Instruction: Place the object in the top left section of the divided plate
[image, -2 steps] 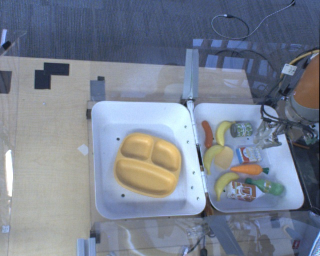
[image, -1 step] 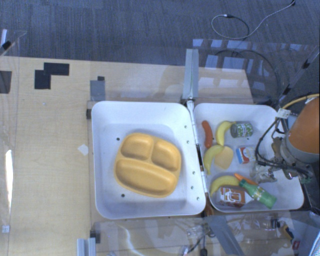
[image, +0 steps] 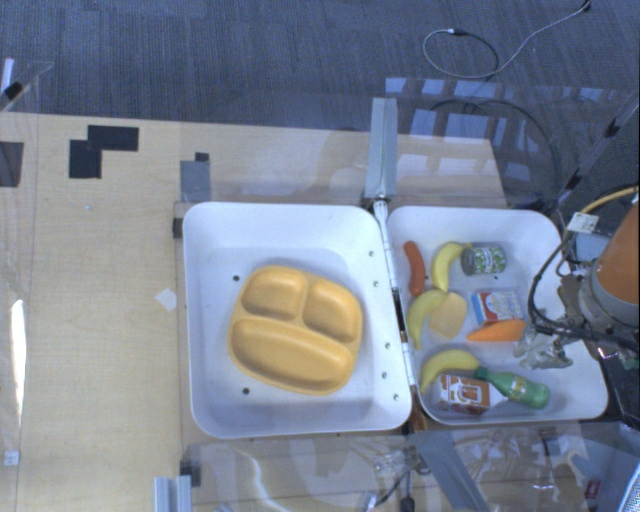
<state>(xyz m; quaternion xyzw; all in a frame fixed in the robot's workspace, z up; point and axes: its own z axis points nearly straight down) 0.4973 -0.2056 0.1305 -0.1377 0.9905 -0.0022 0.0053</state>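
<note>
A yellow divided plate (image: 297, 372) lies in the left white bin (image: 215, 400). It has two small sections at the back and one long section at the front, and nothing lies in its top left section (image: 272, 293). My gripper (image: 543, 352) hangs low over the right side of the right bin (image: 580, 405), just right of an orange carrot (image: 497, 331) and above a green bottle (image: 515, 387). I see nothing held in it. The grey arm with its orange band (image: 618, 265) comes in from the right edge.
The right bin holds several toy foods: a red sausage (image: 412, 268), a banana (image: 447, 265), a green can (image: 484, 260), a yellow fruit (image: 437, 314), a small carton (image: 497, 303), another banana (image: 449, 362) and a red-and-white box (image: 462, 392). A metal divider (image: 383, 150) stands between the bins at the back.
</note>
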